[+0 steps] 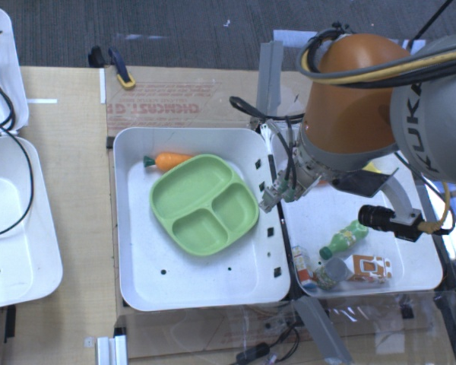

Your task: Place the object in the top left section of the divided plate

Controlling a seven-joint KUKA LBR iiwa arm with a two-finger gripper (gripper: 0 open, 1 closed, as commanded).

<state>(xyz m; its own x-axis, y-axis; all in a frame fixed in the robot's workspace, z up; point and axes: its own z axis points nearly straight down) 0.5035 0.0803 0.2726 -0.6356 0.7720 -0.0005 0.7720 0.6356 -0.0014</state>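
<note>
Your gripper hovers at the bins' shared wall beside the green divided plate; its pincer state cannot be told. Toy carrot touches the plate's rim.

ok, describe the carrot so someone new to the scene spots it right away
Start at the left white bin, the one holding the green divided plate. Go to the plate's upper-left edge: the carrot lies on the bin floor right against the rim. It is the bin's sole orange thing, tapered, with a small green top pointing left.
</note>
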